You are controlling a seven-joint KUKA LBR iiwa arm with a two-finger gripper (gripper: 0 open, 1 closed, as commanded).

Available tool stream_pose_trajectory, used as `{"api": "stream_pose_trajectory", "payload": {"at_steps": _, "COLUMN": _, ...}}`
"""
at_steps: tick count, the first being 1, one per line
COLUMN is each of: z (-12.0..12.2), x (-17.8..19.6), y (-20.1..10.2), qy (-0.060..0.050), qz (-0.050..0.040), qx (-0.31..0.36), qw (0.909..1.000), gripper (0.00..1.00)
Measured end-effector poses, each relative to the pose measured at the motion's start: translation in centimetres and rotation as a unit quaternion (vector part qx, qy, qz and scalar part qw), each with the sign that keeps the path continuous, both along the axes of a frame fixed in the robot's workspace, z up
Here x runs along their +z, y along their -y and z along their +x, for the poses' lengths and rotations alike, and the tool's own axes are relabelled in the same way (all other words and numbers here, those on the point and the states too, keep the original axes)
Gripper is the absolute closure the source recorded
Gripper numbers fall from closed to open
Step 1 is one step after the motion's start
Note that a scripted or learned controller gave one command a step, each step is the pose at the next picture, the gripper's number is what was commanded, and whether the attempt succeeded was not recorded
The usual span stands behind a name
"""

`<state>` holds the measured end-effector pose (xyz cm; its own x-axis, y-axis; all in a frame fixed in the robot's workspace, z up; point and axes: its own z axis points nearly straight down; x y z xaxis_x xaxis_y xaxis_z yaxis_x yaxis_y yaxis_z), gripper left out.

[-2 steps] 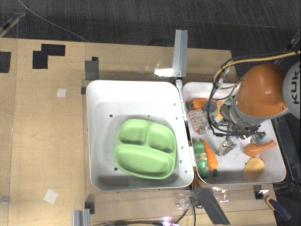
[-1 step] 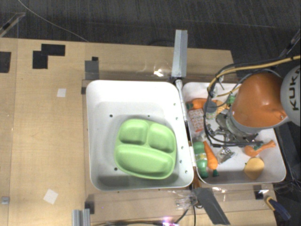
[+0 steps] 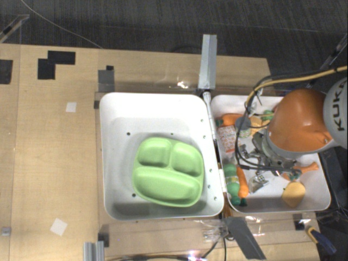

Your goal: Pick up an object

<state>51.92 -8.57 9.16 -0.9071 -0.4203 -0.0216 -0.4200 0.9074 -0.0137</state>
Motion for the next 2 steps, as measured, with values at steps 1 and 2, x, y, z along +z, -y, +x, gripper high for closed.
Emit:
{"api": "stream_pose_trajectory", "payload": {"at_steps": 1, "z": -0.4, "x": 0.0, "y": -0.2, "qy": -0.001, "qz": 0.0023, "qx": -0.066, "qw": 0.9978, "gripper": 0.0}}
{"api": "stream_pose_trajectory", "payload": {"at_steps": 2, "z": 0.2, "x": 1.4, "y": -0.1, "qy": 0.008, "qz": 0.0016, "qx": -0.064, "qw": 0.9979, "gripper": 1.0}}
